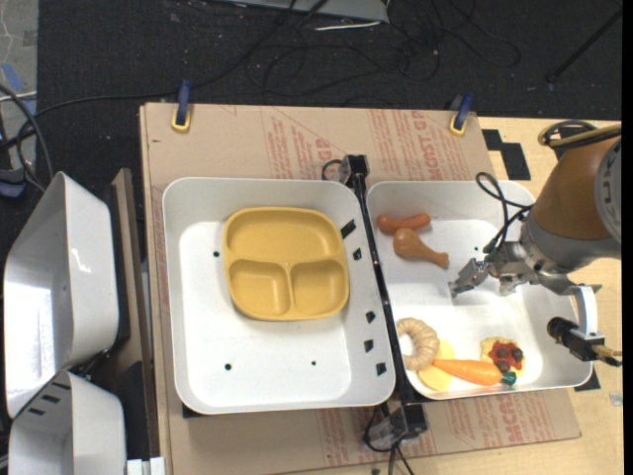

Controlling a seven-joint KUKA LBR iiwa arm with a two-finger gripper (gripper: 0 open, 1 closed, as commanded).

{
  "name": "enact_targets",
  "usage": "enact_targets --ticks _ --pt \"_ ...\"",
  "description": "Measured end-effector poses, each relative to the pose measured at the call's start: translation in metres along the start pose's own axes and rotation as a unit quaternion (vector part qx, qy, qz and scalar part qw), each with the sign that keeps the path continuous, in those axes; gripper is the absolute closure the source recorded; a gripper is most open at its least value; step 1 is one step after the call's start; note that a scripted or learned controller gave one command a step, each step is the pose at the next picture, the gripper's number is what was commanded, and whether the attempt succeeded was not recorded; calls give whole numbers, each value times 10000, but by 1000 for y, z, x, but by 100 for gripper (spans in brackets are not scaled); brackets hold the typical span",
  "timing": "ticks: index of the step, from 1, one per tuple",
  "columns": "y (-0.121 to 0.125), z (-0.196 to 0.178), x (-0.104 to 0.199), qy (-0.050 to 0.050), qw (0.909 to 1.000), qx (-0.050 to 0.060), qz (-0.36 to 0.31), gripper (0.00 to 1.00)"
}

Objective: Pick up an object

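The bench [297, 132] is a big brown board with two shallow white bins side by side on it. The left bin [198, 364] carries a yellow divided plate [287, 262], lying flat toward its upper half. The right bin [450, 201] has the small things: near its top left an orange sausage [404, 223], just below it a tan drumstick [420, 249], the two close together and perhaps touching. Along the bottom edge sit a pale curled shrimp-like piece [416, 340], an orange carrot [467, 370] lying on something yellow, and a small pizza slice [503, 353] beside the carrot's tip.

The grey and orange arm [579, 206] comes in from the right, its gripper [469, 280] low over the bare middle of the right bin, right of the drumstick and apart from it. Its fingers look slightly parted with nothing between them, though at this slant it's hard to be sure.
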State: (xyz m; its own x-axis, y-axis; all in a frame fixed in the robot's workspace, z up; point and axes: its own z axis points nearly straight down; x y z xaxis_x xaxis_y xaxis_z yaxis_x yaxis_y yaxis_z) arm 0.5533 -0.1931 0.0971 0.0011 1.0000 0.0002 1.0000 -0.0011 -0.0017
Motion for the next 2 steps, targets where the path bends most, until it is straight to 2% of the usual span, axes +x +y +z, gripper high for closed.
enact_targets --ticks 1,2 --pt "1 -12 0 -5 10000 -13 -1 100" --pt "2 -75 2 -10 10000 -32 -19 100"
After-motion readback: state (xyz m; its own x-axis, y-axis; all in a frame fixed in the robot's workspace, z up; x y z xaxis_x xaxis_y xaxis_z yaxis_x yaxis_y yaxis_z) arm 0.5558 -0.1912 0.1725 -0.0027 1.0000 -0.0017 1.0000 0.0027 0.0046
